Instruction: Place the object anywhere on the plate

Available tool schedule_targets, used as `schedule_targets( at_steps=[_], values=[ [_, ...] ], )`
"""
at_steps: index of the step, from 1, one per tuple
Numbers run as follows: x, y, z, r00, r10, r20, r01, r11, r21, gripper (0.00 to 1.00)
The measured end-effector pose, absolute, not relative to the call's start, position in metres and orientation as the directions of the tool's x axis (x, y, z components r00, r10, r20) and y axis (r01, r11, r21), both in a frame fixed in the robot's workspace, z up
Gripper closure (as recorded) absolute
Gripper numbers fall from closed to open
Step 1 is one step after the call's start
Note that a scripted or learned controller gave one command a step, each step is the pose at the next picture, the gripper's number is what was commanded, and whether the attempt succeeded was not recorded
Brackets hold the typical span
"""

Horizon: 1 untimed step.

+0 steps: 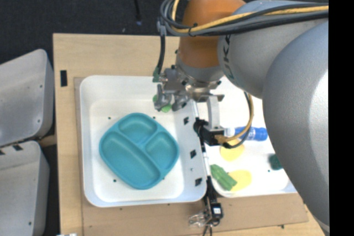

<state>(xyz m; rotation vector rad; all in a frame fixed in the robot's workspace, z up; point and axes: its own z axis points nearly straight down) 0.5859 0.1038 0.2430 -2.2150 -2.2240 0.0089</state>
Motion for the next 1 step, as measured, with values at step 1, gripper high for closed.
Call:
schedule_targets(
  at_steps=[1],
  values=[
    [0.5985, 0.1086, 0.2454, -0.006, 1.0, -0.001, 1.0, 0.006, -0.005, 1.0]
  ],
)
